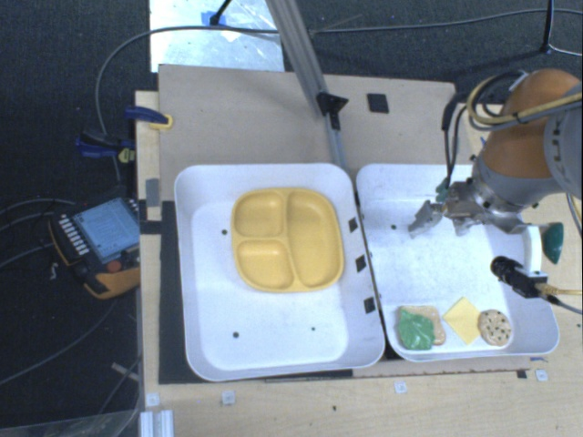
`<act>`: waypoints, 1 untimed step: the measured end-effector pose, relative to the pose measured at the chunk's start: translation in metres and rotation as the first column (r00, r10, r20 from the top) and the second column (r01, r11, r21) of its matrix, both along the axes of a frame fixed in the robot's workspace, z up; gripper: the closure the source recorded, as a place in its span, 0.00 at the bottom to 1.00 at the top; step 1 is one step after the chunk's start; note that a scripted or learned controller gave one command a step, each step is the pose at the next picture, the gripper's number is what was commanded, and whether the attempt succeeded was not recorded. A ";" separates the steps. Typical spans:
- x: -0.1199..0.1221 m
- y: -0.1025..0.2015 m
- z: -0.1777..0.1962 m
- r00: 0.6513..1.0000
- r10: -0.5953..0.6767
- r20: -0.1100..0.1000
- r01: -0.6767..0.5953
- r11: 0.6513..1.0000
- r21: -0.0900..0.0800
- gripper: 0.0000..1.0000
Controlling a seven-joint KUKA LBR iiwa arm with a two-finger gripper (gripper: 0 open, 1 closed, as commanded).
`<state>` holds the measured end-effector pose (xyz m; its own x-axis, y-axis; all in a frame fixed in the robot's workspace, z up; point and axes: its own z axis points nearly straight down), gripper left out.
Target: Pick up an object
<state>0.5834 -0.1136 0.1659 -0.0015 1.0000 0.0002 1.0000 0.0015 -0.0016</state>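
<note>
Your tool (441, 218) is hovering spread and empty; the cheese (462, 320), cookie (494, 328) and sandwich (419, 327) are lying below it, toward the bin's near edge.

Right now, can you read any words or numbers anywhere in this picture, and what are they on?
No text can be read.
The handheld control unit left of the bench has a blue screen, but anything on it is too small and blurred to read.
The yellow tray, the bins and the food pieces show no labels.
</note>
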 end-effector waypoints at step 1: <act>-0.004 0.000 -0.042 1.000 -0.001 0.000 0.001 1.000 0.000 0.00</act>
<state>0.5794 -0.1133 0.1239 -0.0009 1.0000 0.0001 1.0000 0.0009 -0.0012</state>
